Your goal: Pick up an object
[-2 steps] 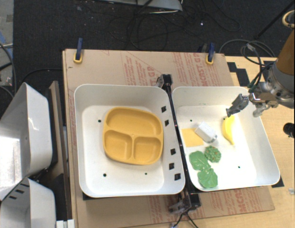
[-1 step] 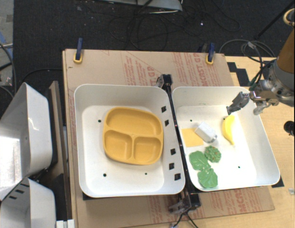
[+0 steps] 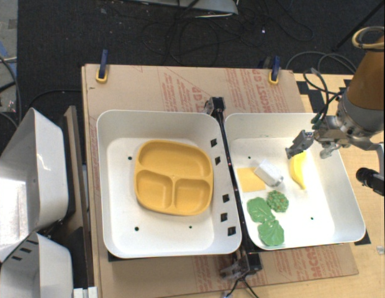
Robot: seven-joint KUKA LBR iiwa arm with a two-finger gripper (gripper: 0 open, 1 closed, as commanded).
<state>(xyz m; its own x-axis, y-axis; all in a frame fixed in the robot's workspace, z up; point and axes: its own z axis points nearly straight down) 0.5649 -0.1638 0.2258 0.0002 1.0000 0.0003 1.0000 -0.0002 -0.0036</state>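
The yellow banana (image 3: 297, 171) lay in the right bin (image 3: 341, 228), touching nothing, just below the tool (image 3: 309, 143). Whether the tool stood wide or narrow could not be told. A descent might have skidded off the curved fruit, or clipped the white block (image 3: 269, 172) on the yellow slice (image 3: 248, 180) nearby. Beyond, a yellow tray (image 3: 174, 177) sat in the left bin (image 3: 112, 166) on the cardboard-covered tabletop (image 3: 161, 85), cables on dark floor (image 3: 56, 30).

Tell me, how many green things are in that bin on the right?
3: a bumpy green piece by the yellow square, a leaf left of it, and another leaf nearest the front wall.
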